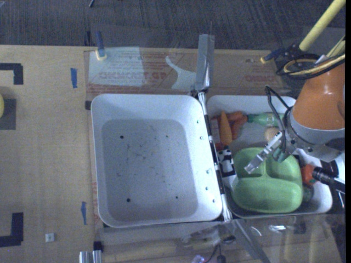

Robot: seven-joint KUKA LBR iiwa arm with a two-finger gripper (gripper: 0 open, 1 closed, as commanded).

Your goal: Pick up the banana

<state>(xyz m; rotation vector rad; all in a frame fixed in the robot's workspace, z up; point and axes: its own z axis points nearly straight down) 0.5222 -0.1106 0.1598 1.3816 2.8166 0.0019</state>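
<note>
My gripper (256, 162) hangs low over the right bin (323, 204), just above the top left of a large green rounded object (269, 188). The grey arm with its orange band (323, 100) covers the bin's right part. A small pale yellowish thing (271, 131) lies at the arm's left edge, too hidden to identify. Nothing is seen held in the gripper.
An orange carrot (225, 127) and a reddish one (237, 116) lie at the right bin's back left, beside a pale green bottle-like item (263, 118). A red item (307, 173) sits under the wrist. The left bin (98, 147) stands alongside. Cables (299, 64) hang at the back right.
</note>
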